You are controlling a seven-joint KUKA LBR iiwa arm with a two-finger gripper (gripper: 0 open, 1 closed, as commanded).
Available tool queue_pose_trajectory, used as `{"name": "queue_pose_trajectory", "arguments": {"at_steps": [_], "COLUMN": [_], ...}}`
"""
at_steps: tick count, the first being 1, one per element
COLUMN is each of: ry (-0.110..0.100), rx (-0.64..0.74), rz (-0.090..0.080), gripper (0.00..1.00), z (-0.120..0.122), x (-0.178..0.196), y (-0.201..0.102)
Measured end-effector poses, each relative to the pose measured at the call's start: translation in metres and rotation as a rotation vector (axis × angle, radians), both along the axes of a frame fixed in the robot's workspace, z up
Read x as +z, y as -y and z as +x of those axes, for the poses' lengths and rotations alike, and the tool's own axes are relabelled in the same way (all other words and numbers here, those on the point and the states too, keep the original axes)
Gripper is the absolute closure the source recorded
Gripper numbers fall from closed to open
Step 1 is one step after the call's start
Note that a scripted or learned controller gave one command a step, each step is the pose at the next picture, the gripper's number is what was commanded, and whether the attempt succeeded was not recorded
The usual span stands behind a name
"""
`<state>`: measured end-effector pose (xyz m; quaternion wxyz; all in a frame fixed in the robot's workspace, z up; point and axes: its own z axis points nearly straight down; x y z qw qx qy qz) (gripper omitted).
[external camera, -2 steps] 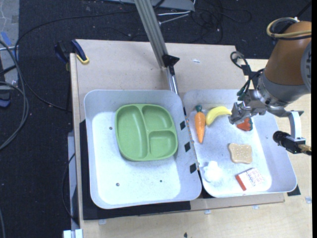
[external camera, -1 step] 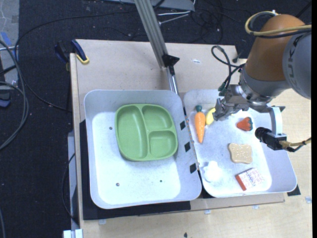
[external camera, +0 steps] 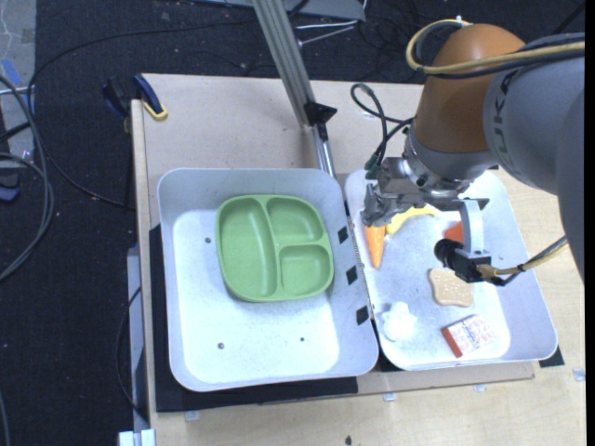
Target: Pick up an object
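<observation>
My gripper (external camera: 376, 214) is low over the left side of the right bin (external camera: 521, 249), right at the wide top end of an orange carrot (external camera: 375, 247). The carrot points toward the front of the bin, and its top end is hidden under the gripper. A yellow banana-like piece (external camera: 416, 216) lies just right of the gripper. A small red object (external camera: 453, 234) sits further right, partly behind the black cable bracket (external camera: 465, 260). Toward the front lie a tan toast slice (external camera: 452, 288), a white lump (external camera: 400, 322) and a red and white packet (external camera: 469, 334).
The left bin (external camera: 186, 323) holds a green divided plate (external camera: 275, 247). A grey metal pole (external camera: 293, 63) slants down to the gap between the bins. The arm's orange band (external camera: 465, 82) and grey link hang over the right bin's back half.
</observation>
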<state>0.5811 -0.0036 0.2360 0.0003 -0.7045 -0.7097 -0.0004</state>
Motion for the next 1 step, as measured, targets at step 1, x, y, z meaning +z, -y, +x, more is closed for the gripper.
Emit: {"name": "queue_pose_trajectory", "arguments": {"at_steps": [1], "ry": [0.000], "rx": [0.000], "rz": [0.000], "gripper": [1.00], "z": [0.0041], "x": [-0.0045], "y": [-0.0441]}}
